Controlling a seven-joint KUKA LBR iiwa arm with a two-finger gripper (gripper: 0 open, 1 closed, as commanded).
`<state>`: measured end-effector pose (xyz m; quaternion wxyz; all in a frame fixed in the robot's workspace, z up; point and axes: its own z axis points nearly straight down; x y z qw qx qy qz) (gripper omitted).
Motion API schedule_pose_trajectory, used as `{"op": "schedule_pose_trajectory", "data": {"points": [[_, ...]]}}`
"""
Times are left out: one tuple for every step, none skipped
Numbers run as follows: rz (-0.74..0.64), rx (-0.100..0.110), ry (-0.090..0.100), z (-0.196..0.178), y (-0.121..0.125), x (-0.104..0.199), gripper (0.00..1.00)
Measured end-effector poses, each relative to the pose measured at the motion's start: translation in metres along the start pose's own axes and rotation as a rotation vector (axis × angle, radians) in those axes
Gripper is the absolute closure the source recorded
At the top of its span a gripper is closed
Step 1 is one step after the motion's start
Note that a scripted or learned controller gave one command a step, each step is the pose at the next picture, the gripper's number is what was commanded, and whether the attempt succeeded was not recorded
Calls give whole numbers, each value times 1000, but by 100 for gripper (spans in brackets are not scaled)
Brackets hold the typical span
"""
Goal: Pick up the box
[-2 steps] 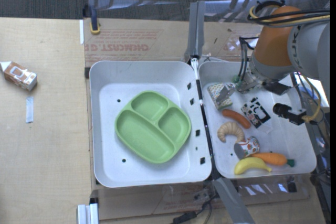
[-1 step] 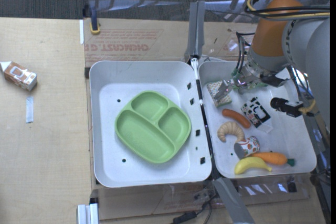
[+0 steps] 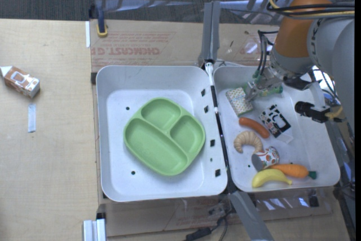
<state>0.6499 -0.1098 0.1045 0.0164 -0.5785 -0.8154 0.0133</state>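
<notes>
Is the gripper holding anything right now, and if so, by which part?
It cannot be told. The gripper sits low in the right white bin, at the edge of the small pale patterned box, but whether the box is gripped isn't visible.

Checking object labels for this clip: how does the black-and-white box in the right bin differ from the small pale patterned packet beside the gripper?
The black-and-white box has bold dark print; the patterned packet is pale with a fine greenish pattern. The box lies apart from the gripper, toward mid-bin; the packet lies right beside it, nearer the divider. Both are small, lie tilted, and rest in the right bin.
</notes>
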Motion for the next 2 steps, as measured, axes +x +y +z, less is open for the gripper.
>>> {"op": "schedule_pose_trajectory", "data": {"points": [[1,14,9,3,-3,2,0],[1,4,2,-9,-2,0,100]]}}
